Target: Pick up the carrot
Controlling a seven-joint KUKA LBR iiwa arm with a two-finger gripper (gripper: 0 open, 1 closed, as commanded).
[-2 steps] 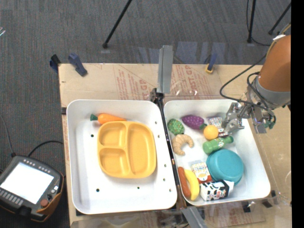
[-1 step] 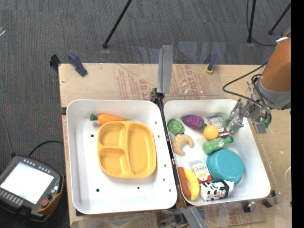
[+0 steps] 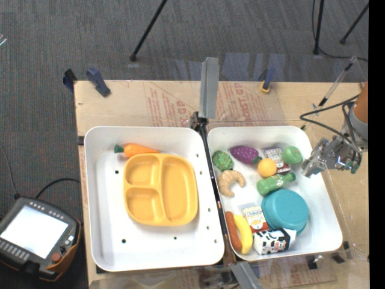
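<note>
Lying in the upper left corner of the left bin (image 3: 99,221), the carrot (image 3: 139,150) rests on the white floor just above the top edge of the yellow divided plate (image 3: 160,189). Long axis runs nearly level across the frame, dipping slightly toward the right. Green leafy end points to frame left; orange body tapers toward frame right. It appears to touch or nearly touch the plate's upper rim; cannot say which.

Gripper (image 3: 329,159) sits at the right edge of the frame, over the right rim of the right bin (image 3: 329,218), well apart from the carrot, with the whole right bin and the divider between them. Nothing is seen between its parts, and it looks clear of the toys below. Whether it is spread or closed: cannot tell at this size; the metal parts blur together. Grey wrist and a bit of orange band show above it at the frame's right margin.

Right bin contents: purple grapes (image 3: 244,154) and a green knobbly item (image 3: 222,160) at upper left; a croissant (image 3: 231,182) below them; an orange ball (image 3: 267,168), a green apple (image 3: 293,155), and a green bottle (image 3: 275,183) near the middle top. A teal bowl (image 3: 284,210) sits lower right, a milk carton (image 3: 272,241) beneath it, a banana (image 3: 243,232) and a hot dog (image 3: 233,230) along the lower left wall.

A handheld control pendant (image 3: 37,236) lies on the floor at lower left of the frame.
</note>
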